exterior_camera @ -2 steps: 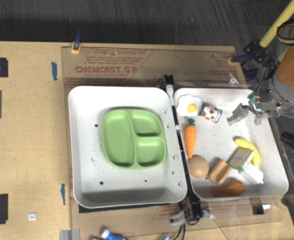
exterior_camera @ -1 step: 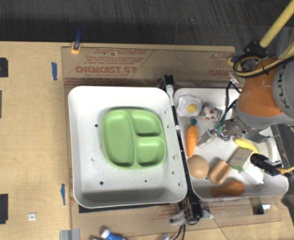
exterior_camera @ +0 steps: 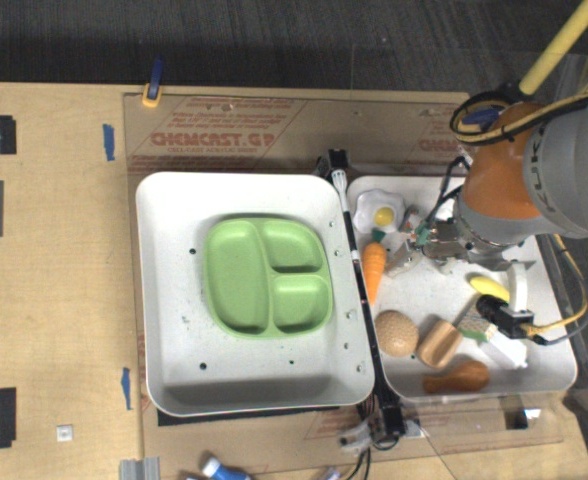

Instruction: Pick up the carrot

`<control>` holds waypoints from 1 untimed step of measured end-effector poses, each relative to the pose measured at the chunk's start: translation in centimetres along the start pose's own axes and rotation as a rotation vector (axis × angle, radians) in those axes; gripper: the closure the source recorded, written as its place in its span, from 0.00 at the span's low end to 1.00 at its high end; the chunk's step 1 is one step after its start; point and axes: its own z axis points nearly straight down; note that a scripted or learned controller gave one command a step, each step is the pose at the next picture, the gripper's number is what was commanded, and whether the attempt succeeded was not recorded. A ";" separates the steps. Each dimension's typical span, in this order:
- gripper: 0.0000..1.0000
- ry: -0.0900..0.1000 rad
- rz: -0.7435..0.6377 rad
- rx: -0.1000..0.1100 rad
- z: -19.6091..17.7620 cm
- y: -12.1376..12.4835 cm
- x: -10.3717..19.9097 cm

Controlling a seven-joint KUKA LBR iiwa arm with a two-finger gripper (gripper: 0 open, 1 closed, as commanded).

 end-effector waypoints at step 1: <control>0.00 0.005 0.271 0.005 -9.8 5.6 5.2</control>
